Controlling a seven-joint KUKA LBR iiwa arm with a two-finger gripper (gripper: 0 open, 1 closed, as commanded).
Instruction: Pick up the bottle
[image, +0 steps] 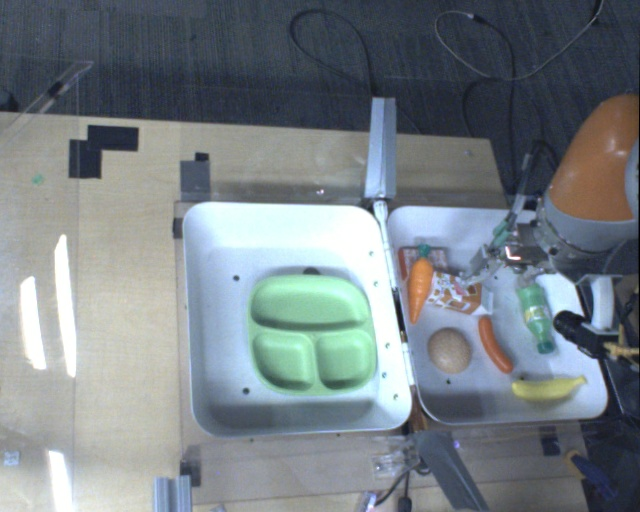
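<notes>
The gripper (508, 252) is hanging over the back of the right bin (590, 405), just above and left of the bottle (535, 317); can't tell its state from this angle. The green bottle is lying on the bin floor near the right wall, nothing gripping it. Left of it are sitting a snack packet (455, 293), carrot (420, 285), sausage (494, 344) and potato (450, 351); a banana (547, 387) is lying in front. The left bin (210, 240) is holding a green tray (311, 333).

Left bin (210, 300) just has a green divided tray (310, 332) in it. Right bin (440, 400) is cluttered: carrot (420, 288), snack packet (455, 294), brown ball (450, 351), small sausage (494, 344), banana (547, 387) along my near edge.
</notes>
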